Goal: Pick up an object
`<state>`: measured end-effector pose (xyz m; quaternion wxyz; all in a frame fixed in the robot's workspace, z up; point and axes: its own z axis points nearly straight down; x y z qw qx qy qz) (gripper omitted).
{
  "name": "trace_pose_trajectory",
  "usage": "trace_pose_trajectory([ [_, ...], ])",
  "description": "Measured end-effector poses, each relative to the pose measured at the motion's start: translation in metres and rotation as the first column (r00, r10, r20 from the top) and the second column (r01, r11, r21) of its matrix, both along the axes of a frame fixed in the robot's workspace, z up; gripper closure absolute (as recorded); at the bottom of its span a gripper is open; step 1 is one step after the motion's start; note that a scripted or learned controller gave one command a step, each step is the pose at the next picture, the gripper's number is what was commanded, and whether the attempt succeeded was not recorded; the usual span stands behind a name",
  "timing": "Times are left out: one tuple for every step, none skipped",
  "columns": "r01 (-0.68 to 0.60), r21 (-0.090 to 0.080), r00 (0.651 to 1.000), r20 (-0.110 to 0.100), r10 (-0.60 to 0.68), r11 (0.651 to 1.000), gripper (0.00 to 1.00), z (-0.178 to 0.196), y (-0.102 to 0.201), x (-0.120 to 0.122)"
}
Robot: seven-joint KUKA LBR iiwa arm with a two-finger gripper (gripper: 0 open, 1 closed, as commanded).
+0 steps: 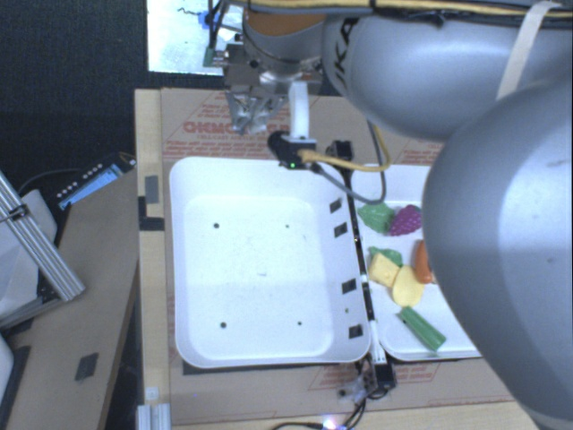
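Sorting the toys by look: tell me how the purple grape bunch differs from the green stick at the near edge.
The purple grape bunch is rounded and bumpy; the green stick is long, smooth and slanted. The grapes lie farther back, the stick nearest the front rim. Both lie in the right bin.

Left bin (pixel 251 267): white plastic, smooth, slight sheen. Right bin (pixel 448 348): same white plastic. Arm (pixel 430 52): grey casing, smooth, satin gloss; the orange band (pixel 286 3) likewise. Gripper (pixel 253 106): bare metal look, dull. Sheet (pixel 206 124) under the bins: brown cardboard, matt, red print. Toy items (pixel 403 267) in the right bin: moulded plastic, smooth, coloured. Rail (pixel 36 249) at left edge: ribbed aluminium.
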<state>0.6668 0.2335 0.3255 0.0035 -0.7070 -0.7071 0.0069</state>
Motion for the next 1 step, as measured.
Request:
trace_pose_trajectory([
  [-0.008,0.013,1.000,0.028,0.008,1.000,1.00,0.1369,0.0023,-0.0924],
])
